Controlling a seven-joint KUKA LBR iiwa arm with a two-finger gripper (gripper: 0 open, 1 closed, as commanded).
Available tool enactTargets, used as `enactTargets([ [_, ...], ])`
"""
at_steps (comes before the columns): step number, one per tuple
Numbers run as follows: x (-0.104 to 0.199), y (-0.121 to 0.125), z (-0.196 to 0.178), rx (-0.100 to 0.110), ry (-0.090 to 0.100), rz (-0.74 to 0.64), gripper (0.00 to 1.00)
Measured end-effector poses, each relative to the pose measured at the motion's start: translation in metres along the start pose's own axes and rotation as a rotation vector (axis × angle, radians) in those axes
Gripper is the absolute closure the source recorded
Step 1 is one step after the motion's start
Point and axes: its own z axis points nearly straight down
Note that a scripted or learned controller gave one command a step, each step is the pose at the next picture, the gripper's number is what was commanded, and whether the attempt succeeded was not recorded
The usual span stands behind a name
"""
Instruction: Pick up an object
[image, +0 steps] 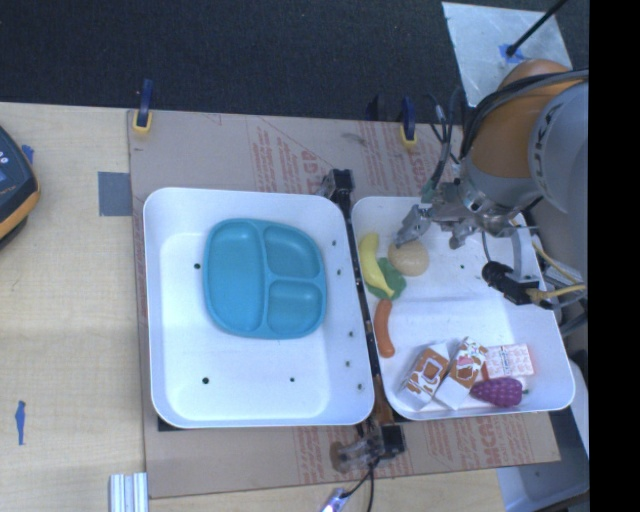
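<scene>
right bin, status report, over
Gripper low in right bin, at the tan round object; nothing seen between its fingers. Banana and carrot lie close beside it. Cartons lie apart from it.

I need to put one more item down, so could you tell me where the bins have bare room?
Left bin: bare floor below and left of the blue plate. Right bin: a bare patch between the potato and the cartons. Its left edge and lower part are crowded.
</scene>
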Motion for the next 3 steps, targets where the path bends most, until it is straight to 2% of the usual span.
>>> enactTargets([
  [1, 0.000, 0.001, -0.011, -0.001, 0.000, -0.002, 1.00],
  [2, 0.052, -0.061, -0.049, 0.000, 0.000, -0.005, 1.00],
  [3, 0.067, -0.082, -0.048, 0.001, 0.000, -0.004, 1.00],
])
